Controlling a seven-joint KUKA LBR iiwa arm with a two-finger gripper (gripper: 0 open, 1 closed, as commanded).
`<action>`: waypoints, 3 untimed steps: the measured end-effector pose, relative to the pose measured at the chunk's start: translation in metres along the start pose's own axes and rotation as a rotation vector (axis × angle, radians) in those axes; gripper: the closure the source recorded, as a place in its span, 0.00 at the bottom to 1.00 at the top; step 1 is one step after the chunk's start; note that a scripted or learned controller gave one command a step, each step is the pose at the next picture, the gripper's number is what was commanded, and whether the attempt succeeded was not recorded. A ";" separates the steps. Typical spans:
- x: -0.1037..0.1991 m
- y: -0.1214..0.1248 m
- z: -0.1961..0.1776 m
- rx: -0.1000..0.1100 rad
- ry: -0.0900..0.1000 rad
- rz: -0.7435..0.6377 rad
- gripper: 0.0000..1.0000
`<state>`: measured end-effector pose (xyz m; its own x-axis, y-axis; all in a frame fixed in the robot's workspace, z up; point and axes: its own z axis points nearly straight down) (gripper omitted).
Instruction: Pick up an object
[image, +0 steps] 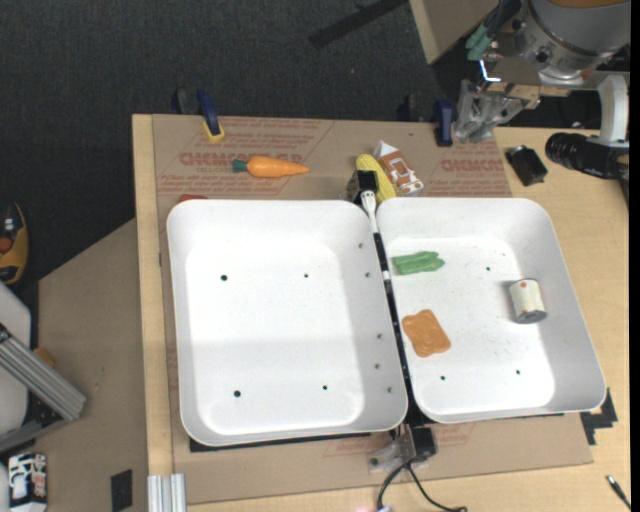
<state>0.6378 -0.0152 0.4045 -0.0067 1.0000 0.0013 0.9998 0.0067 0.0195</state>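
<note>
The right bin (560, 372) holds a green pea pod (417, 263) near its back left, an orange-brown flat piece (426, 333) near its left wall, and a small white can (526, 300) lying at its right. My gripper (478, 122) hangs high at the back, beyond the right bin's far edge, with nothing seen between its fingers. It is well apart from all three objects.
The left bin (190, 330) sits beside the right one. Outside the bins on the cardboard lie an orange carrot (268, 168), a yellow corn cob (370, 172) and a small brown-and-white packet (400, 173). Blue clamps (210, 118) hold the board's back edge.
</note>
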 end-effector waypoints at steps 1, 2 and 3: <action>-0.093 -0.011 -0.039 0.011 -0.008 0.015 1.00; -0.181 -0.017 -0.049 0.015 -0.008 0.015 1.00; -0.184 -0.053 -0.086 0.011 -0.006 0.008 1.00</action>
<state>0.5845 -0.2000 0.4890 0.0018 1.0000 -0.0044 1.0000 -0.0018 0.0085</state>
